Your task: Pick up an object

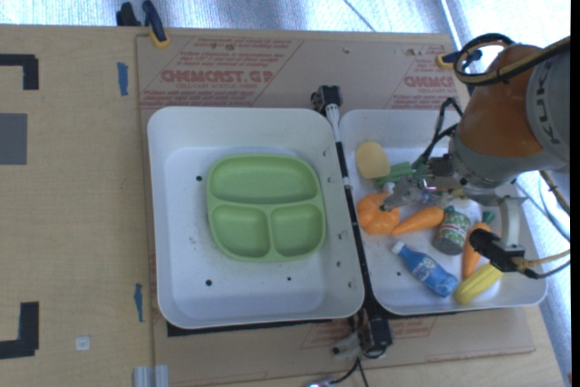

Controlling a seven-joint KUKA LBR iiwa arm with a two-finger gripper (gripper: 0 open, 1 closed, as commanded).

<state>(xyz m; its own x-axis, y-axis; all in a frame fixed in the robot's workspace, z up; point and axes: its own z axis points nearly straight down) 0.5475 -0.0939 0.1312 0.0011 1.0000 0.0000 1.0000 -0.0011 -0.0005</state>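
Single fixed camera, mounted above bench (72, 222), looking down at slant. Moderate distance: left bin (172, 222) and right bin (526, 290) both within frame, left bin near centre. Grey floor visible beyond bench far edge, above left bin. Arm (517, 118) enters from frame right, over right bin.

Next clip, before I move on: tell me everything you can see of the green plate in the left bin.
The green plate is pale green, looks like matte plastic, and has rounded corners. Raised ridges split it into three compartments: one wide one along the far side and two smaller ones on the near side. It lies flat and right way up near the middle of the left bin, turned slightly against the bin's edges. It rests on the bin floor, apart from the walls. The arm and the toys are over in the right bin.
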